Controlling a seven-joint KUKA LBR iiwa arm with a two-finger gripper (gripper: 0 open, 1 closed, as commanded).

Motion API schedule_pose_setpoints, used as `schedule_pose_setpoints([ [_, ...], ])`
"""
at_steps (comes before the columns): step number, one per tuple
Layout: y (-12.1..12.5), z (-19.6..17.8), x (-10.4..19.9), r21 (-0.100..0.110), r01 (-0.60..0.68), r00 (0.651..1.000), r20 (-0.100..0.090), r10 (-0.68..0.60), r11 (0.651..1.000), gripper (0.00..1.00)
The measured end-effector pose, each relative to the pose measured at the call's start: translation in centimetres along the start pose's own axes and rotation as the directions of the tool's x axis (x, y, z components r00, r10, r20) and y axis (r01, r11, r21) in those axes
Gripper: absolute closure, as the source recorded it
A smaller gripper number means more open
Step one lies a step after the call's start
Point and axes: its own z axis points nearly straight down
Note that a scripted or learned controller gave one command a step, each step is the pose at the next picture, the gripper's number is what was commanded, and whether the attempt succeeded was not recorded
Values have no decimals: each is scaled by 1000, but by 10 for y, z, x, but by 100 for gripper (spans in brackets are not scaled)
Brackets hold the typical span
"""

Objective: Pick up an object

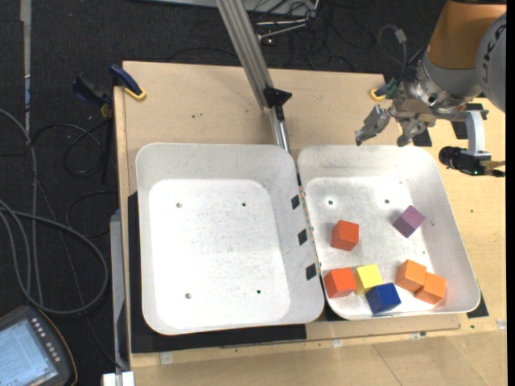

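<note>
My gripper (391, 133) hangs high over the far edge of the right bin (451, 215), its two fingers spread apart with nothing between them. Below it in that bin lie several blocks: an orange-red cube (345, 235) near the middle, a purple cube (408, 220) to its right, and along the near edge another orange-red block (340, 281), a yellow cube (368, 276), a blue cube (384, 297) and two orange blocks (412, 275) (432, 288) touching each other.
The left bin (153, 240) sits beside the right one, sharing a middle rim. A slanted metal bar (248, 51) runs down to the bins' far junction. Clamps (127, 83) sit at the bench's far left corner.
</note>
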Motion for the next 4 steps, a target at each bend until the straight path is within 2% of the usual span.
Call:
schedule_pose_setpoints([
  [1, 1, 43, 1, 0, -1, 1000, 0, 1, 1000, 0],
  [2, 0, 106, -4, 1, -4, 1000, 0, 4, 1000, 0],
  [3, 3, 91, -4, -9, -3, 1000, 2, 3, 1000, 100],
  [4, -3, 30, -8, -14, -5, 1000, 3, 5, 1000, 100],
])
